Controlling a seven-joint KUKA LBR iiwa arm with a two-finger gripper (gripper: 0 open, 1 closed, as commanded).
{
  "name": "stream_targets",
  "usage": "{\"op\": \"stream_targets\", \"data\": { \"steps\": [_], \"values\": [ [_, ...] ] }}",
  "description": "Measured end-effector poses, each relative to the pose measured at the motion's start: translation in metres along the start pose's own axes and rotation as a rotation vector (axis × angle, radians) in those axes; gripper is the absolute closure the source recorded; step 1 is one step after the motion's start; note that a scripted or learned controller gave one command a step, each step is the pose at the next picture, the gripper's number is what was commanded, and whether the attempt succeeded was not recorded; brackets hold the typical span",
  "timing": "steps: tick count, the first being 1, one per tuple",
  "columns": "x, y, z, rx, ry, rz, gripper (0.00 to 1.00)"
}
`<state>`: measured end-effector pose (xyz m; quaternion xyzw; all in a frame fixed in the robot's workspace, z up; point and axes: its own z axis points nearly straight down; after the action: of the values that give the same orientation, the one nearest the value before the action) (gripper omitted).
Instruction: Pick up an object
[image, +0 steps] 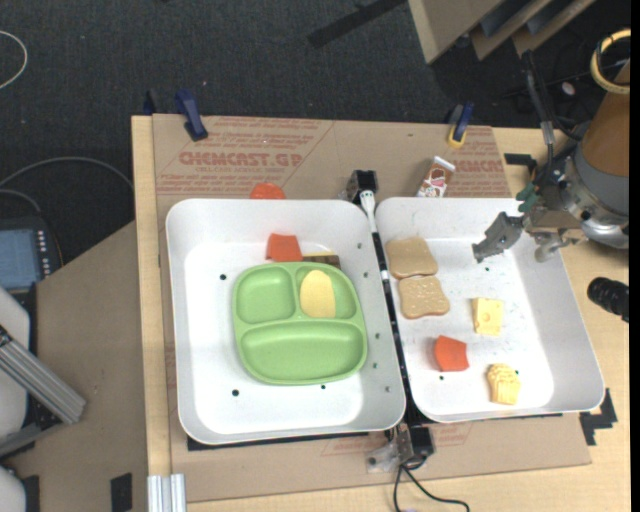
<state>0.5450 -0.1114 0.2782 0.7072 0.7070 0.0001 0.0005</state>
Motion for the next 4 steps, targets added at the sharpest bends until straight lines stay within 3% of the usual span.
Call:
{"op": "stream_targets", "data": {
  "steps": [1,2,3,4],
  "values": [
    [-0.013,-0.033,0.197,0.016,0.003,0.003,0.0],
    [0.021,0.006,0.125,-0.007,0.0,-0.005,0.0],
    [0.016,0.036,0.196,0.001,0.002,-0.001,0.0],
    [0.015,0.021,0.191,-0.005,0.0,0.001,0.0]
  ]
}}
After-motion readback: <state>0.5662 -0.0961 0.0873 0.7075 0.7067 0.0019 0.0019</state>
